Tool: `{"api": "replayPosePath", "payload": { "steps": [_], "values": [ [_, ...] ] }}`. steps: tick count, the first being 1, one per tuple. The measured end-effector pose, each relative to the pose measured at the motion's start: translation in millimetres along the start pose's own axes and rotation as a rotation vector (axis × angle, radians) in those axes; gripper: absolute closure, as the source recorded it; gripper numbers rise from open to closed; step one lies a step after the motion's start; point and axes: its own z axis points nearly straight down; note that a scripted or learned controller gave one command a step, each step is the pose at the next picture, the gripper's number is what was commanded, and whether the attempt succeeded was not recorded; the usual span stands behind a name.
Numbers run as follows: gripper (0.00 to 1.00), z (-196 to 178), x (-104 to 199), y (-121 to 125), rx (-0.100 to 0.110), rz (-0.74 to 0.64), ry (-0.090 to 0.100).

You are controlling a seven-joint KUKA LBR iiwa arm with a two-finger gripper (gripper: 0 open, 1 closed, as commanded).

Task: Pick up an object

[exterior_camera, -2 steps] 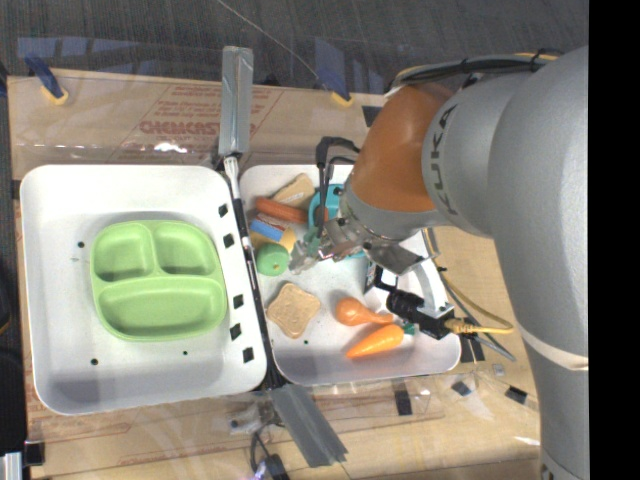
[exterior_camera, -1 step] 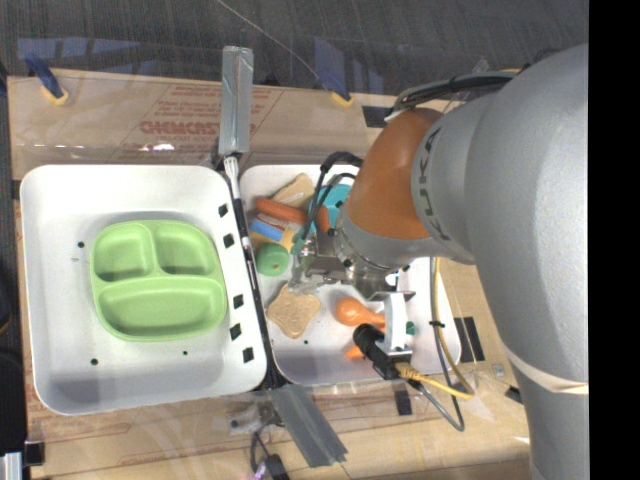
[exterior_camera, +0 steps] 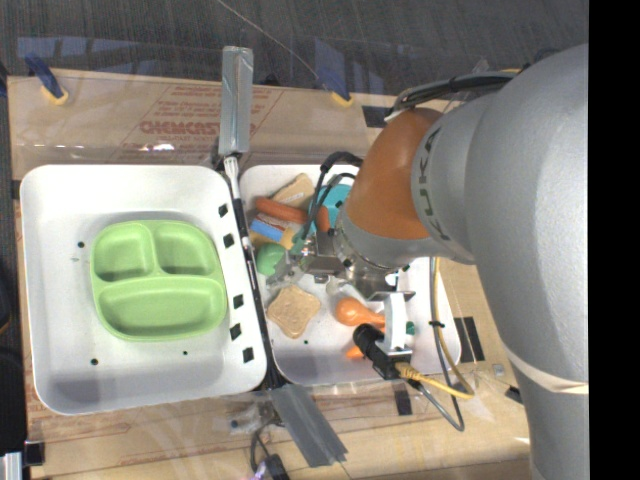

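The arm (exterior_camera: 500,218) reaches over the right bin (exterior_camera: 300,363), its gripper (exterior_camera: 308,260) low among the toy food near the bin's nine o'clock side; whether it is wide, narrow or holding anything, I cannot tell. At the gripper's six o'clock lies a slice of bread (exterior_camera: 293,311), at nine o'clock a green ball (exterior_camera: 270,259), at eleven o'clock a hot dog (exterior_camera: 281,211). The left bin (exterior_camera: 60,268) holds a green plate (exterior_camera: 157,279).

The arm (exterior_camera: 480,198) blocks much of the right bin (exterior_camera: 300,368), gripper (exterior_camera: 312,263) fingertips too murky to read, orange toy (exterior_camera: 352,312) half hidden.
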Motion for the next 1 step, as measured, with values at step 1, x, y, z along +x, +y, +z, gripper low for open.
{"api": "replayPosePath", "payload": {
  "steps": [1],
  "values": [
    [0.00, 96.2, -71.0, 45.7, -0.008, 0.183, 0.001]
  ]
}}
